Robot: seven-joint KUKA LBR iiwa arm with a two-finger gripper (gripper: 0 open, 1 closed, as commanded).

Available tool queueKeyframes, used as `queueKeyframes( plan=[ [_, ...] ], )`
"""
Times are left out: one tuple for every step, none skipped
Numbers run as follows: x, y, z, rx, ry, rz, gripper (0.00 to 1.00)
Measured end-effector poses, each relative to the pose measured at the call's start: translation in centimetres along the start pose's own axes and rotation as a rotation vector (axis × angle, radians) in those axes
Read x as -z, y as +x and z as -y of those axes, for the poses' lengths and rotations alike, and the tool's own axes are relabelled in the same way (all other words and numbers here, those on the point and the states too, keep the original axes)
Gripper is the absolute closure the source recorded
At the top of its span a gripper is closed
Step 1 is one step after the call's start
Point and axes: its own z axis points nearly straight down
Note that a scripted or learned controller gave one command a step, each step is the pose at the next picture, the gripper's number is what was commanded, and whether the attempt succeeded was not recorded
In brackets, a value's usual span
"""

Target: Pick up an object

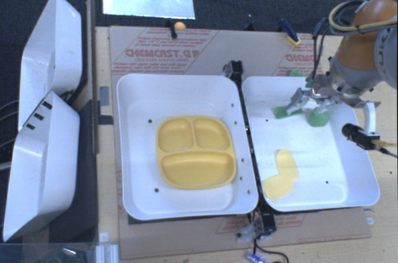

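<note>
The hand (309, 101) hangs low in the right bin (348, 193), directly over a green object (317, 117) with a long flat handle; whether its grip is spread or pinching cannot be told. Nearer the bin's front lies a flat pale-yellow piece (281, 176). The left bin (134, 193) holds a yellow three-compartment tray (196, 152).

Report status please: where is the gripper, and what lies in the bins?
Gripper low in right bin, over green object. Nothing seen held. Yellow flat piece near that bin's front. Yellow divided tray in left bin, apart.
</note>
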Motion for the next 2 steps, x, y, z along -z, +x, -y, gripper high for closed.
queueKeyframes(
  plan=[
    [-4.4, 0.5, -0.4, 0.0, -0.001, 0.0, 0.0],
    [-3.1, 0.4, -0.5, 0.0, -0.006, 0.001, 1.0]
  ],
)
